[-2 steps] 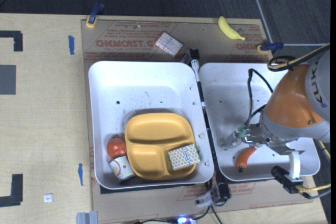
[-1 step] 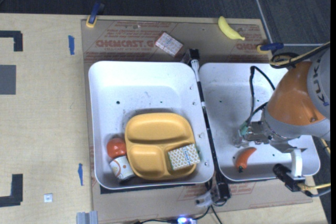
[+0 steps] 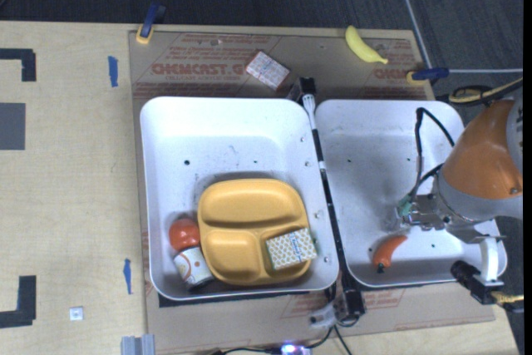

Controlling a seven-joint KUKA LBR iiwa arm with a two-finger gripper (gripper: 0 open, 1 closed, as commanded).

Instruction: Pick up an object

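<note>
Gripper [image 3: 416, 216] sits low in the right bin [image 3: 366, 137], just above the orange carrot-shaped toy [image 3: 388, 250]; can't tell its state, wrist hides it. Left to right: left bin [image 3: 166, 137] holds a small red-and-white toy [image 3: 188, 249] tucked against the yellow divided tray [image 3: 249, 229], with a patterned packet [image 3: 291, 248] in the tray's corner compartment. The carrot lies near the right bin's front wall. Risks: it's thin and tapered, likely to roll or squirt out; wall proximity may block a finger; off-centre descent just nudges it.
</note>
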